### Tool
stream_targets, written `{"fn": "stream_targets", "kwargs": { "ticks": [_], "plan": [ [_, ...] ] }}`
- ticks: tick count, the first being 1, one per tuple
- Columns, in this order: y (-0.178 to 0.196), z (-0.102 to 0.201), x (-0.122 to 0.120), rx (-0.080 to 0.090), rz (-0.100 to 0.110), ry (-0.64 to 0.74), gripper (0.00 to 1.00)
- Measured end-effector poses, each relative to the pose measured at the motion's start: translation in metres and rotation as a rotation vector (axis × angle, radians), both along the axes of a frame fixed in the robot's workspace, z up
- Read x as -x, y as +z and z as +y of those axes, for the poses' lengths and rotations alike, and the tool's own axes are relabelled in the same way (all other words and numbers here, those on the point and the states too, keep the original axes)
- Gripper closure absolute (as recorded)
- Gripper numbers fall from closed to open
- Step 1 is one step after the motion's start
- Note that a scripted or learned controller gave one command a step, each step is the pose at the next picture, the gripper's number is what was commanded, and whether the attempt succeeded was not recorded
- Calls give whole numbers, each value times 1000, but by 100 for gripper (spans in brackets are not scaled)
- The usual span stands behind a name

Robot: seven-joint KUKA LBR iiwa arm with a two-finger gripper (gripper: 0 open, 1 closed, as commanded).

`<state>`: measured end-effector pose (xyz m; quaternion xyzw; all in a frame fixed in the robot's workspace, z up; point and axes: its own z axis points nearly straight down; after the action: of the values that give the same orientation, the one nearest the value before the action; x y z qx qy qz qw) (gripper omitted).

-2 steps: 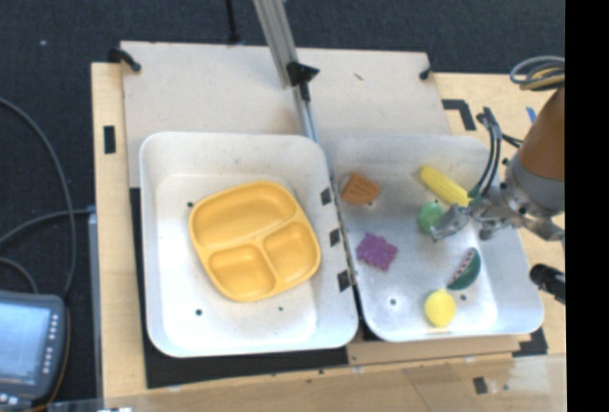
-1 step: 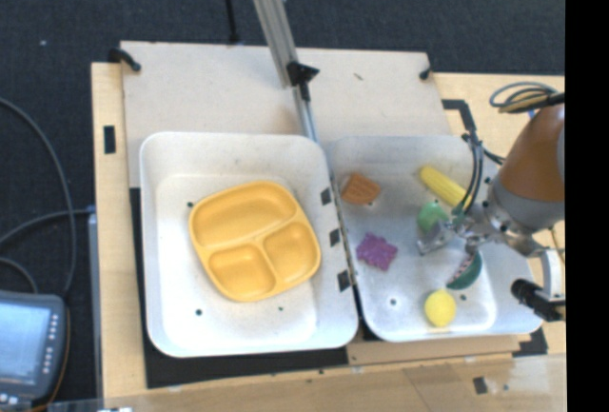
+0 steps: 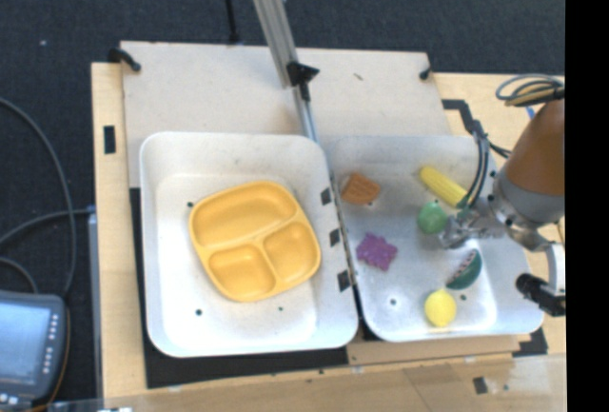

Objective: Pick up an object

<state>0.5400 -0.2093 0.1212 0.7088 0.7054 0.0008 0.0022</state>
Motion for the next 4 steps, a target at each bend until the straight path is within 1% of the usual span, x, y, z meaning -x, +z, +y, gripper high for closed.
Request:
{"fn": "stream_targets", "kwargs": {
  "ticks": [1, 2, 3, 4],
  "plan": [
    [61, 0, 6, 1, -4, 4, 100],
    [115, -2, 4, 2, -4, 8, 100],
    [174, -8, -6, 2, -4, 8, 100],
    [179, -8, -7, 0, 2, 11, 100]
  ]
}}
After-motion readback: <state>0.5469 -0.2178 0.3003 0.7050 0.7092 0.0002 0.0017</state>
